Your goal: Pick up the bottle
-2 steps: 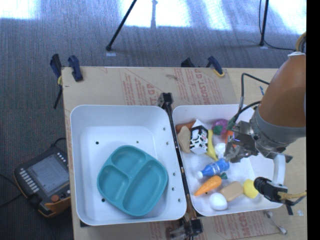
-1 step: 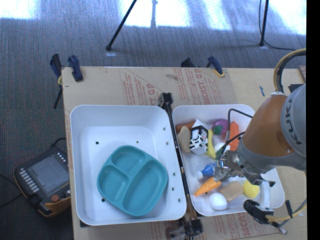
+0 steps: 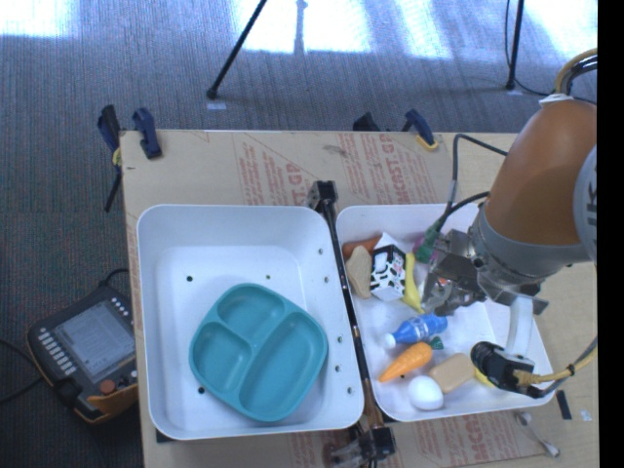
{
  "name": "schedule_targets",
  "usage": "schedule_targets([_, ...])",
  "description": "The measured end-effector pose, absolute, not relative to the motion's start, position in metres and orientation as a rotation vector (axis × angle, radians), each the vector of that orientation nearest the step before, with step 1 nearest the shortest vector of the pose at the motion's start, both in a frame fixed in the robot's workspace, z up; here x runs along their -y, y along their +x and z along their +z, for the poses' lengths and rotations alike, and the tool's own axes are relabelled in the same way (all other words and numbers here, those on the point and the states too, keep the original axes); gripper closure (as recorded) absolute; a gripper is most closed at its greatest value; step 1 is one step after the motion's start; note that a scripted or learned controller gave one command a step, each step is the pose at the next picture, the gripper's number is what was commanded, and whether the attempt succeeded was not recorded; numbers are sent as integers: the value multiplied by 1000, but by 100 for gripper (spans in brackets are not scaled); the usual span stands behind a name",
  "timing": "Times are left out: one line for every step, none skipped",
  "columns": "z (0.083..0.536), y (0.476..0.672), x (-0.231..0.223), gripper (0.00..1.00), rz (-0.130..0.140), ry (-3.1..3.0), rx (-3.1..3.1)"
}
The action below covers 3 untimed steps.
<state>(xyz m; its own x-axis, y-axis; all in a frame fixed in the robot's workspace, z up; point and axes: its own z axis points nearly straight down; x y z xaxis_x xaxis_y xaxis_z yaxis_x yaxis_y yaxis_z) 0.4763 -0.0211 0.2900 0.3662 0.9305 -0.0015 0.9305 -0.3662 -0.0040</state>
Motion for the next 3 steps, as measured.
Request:
schedule_targets([310,476,10,100,7,-2776,1466])
schedule_targets([382,477,31,100,1,-3019,876])
schedule_targets([391,478,29,100,5,-3012,902])
